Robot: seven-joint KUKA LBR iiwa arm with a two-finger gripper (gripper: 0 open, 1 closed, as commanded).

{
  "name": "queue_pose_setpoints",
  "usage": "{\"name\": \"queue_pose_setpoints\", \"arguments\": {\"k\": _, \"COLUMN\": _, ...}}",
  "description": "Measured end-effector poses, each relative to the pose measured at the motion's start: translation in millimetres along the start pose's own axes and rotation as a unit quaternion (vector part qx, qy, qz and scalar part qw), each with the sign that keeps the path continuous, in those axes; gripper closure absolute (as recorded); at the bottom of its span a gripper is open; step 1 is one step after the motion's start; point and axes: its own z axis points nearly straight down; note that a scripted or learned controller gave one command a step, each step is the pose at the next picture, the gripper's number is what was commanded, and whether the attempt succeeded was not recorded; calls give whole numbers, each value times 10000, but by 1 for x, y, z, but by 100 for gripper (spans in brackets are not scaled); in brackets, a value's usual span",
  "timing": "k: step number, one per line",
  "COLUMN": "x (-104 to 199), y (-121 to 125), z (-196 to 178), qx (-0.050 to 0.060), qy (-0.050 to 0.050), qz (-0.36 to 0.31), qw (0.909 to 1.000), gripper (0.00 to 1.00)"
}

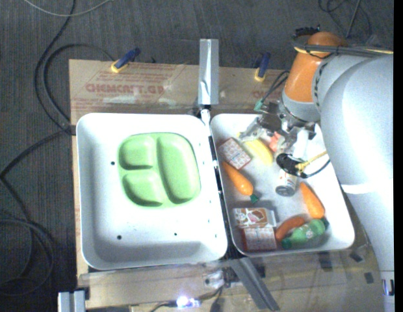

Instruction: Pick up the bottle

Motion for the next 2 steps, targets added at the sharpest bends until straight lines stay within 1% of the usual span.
{"name": "queue_pose_setpoints", "arguments": {"k": 1, "x": -7, "y": -71, "z": 12, "qx": -164, "qy": 23, "qz": 178, "qw": 9997, "gripper": 0}}
{"name": "queue_pose_setpoints", "arguments": {"k": 2, "x": -74, "y": -28, "z": 12, "qx": -165, "qy": 51, "qz": 964, "qw": 9952, "gripper": 0}}
